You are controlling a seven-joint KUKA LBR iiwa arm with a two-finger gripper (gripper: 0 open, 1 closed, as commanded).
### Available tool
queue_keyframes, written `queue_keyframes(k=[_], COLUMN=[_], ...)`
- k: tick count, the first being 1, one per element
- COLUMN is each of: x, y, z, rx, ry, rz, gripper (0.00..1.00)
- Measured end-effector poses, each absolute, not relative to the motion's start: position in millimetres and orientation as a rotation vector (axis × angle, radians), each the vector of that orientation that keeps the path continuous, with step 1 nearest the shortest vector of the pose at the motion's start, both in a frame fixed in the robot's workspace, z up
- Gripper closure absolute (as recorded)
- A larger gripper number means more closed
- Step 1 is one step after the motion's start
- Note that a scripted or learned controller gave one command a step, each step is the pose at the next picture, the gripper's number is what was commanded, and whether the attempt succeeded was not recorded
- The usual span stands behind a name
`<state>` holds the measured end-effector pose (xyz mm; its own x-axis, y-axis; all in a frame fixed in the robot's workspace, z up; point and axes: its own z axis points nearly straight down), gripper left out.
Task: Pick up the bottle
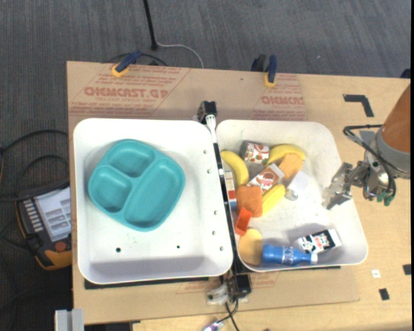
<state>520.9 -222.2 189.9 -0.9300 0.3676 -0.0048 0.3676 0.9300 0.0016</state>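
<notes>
The arm reaches in from the right, its orange band at the frame's edge. Its pincer (339, 187) points left, 2 fingers spread, holding nothing.

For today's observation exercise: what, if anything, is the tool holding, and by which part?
Nothing is held. The tool hovers at the right bin's right edge with nothing between its fingers; the blue bottle lies apart at the bin's front.

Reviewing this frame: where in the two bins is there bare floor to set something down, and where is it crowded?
Left bin: bare floor rings the teal plate, widest along the near edge. Right bin: bare patch between the bananas, the gripper and the blue bottle. Its left half is crowded.
</notes>
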Motion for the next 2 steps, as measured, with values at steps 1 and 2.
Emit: queue_keyframes(k=[1,2], x=[604.4,653.1], y=[-223,-224], z=[194,246], rx=[0.022,-0.262], ry=[3.137,3.124], rz=[0.0,-0.001], gripper=[1.0,1.0])
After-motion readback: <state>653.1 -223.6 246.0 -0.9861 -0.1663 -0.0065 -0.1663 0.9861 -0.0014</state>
